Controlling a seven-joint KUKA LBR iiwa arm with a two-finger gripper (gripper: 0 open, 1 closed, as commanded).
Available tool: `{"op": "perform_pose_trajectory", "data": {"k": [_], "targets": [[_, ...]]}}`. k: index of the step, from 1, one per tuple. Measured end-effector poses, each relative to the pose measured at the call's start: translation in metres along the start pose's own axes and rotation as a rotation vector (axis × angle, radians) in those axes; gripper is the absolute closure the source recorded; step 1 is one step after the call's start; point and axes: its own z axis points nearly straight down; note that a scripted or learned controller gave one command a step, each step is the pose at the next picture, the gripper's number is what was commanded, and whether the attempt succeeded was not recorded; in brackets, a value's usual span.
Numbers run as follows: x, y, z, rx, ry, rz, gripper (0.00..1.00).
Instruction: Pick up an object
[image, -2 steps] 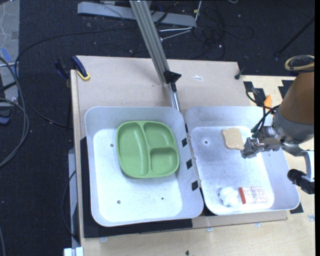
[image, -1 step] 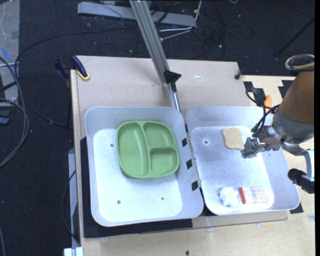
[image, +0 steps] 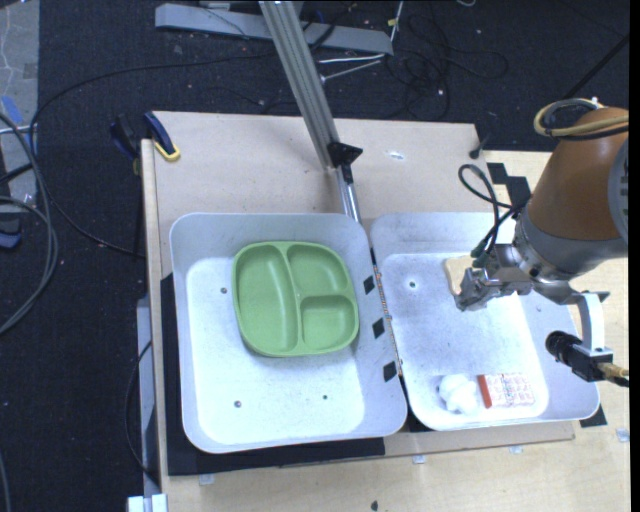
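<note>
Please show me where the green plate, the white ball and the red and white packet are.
green plate (image: 262, 290): camera view, its large left compartment.
white ball (image: 459, 394): camera view, its middle.
red and white packet (image: 510, 390): camera view, its middle.

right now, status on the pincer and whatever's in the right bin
Pincer low over right bin, beside a tan object. White ball and red-printed packet lie apart at the near edge. Green divided plate in left bin.

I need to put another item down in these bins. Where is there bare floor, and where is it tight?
Left bin: bare floor runs below and left of the green divided plate. Right bin: its middle is bare, between the gripper and the white soft object. Crowded: the right bin's near edge, where that object lies beside the red-and-white packet.
</note>
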Motion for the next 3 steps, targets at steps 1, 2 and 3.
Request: {"op": "perform_pose_trajectory", "data": {"k": [1,2,3], "targets": [[0.064,-0.001,-0.001,0.002,0.002,-0.002,1.0],[0.119,-0.005,0.006,0.003,0.001,-0.001,1.0],[0.177,-0.006,-0.006,0.002,0.001,-0.001,1.0]]}}
